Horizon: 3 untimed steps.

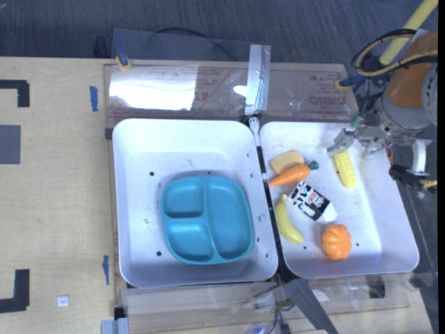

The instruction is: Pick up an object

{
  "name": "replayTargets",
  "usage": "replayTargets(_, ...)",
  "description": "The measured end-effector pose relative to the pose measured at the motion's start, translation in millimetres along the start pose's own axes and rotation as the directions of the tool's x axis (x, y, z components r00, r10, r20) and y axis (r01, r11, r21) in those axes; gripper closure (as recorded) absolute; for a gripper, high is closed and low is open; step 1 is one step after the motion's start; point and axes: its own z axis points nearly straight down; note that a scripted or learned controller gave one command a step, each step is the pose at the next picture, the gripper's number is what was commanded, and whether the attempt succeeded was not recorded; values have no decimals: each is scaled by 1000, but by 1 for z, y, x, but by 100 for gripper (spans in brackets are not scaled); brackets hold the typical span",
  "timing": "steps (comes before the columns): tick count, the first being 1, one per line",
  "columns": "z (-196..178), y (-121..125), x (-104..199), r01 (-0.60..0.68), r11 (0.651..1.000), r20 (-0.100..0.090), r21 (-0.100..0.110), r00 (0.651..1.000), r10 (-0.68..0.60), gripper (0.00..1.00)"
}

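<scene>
Looking from the near edge, you see the wooden bench (49, 207) carrying two white bins side by side, with dark carpet (208, 5) beyond. Your left bin (132, 186) holds a blue divided plate (206, 218). Your right bin (389, 249) holds a toy pumpkin (336, 242), a banana (288, 223), a black-and-white carton (311, 202), a carrot (290, 175) and a bread piece (286, 161). Farther back, the corn cob (345, 169) lies with its long axis running near to far. Just beyond it your gripper (357, 140) hangs, arm (410, 92) entering from the right; whether it is wide or narrow cannot be made out.
</scene>
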Motion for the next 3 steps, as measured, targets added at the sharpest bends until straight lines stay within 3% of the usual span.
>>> replayTargets(1, 21, -22, 3, 41, 999, -3, -2, 999, -41, 0)
replayTargets(2, 9, -21, 2, 42, 999, 4, -4, 999, -42, 100)
replayTargets(3, -79, -18, 69, 154, 988, 8, -5, 988, -154, 100)
